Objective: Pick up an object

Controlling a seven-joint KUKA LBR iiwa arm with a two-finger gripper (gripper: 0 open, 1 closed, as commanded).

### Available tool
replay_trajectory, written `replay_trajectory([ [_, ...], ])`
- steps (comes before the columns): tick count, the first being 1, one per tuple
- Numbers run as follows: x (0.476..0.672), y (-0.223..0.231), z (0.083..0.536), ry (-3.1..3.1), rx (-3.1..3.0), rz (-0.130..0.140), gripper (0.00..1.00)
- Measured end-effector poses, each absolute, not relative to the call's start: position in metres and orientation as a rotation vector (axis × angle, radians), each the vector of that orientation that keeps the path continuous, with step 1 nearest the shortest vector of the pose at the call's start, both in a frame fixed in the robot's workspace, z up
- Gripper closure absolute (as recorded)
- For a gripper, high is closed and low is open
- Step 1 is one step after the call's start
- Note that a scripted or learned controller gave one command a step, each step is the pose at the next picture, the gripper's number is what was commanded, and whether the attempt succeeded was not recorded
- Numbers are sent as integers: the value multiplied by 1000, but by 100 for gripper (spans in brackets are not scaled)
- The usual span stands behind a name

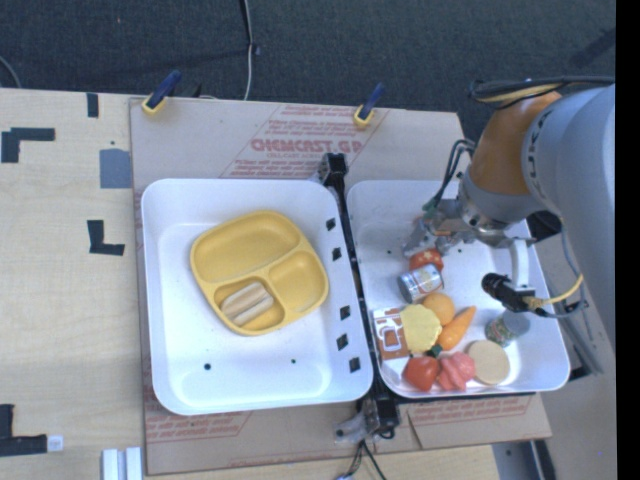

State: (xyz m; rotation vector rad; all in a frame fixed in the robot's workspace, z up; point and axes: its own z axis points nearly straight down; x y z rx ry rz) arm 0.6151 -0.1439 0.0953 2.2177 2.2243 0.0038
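Note:
My gripper [428, 236] hangs low over the upper middle of the right bin [385, 208], on the grey arm with its orange band [505, 148]. Just below it lie a small red-topped item [427, 261] and a silver can [419, 284] on its side. Whether the gripper touches either, I cannot tell. Further toward the front edge sit an orange ball [438, 305], a carrot [458, 326], a yellow piece [420, 326], a red tomato [421, 372], a pink piece [456, 369] and a beige disc [490, 362].
The left bin [170, 368] holds a yellow divided plate [250, 248] with a tan bun-like item [245, 302] in one section. A flat printed packet [389, 332] lies by the right bin's left wall. A small grey cup [504, 329] sits near a black fitting with a yellow cable [508, 291].

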Motion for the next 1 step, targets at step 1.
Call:
replay_trajectory([
  [1,594,-62,187,2228,2218,0,100],
])
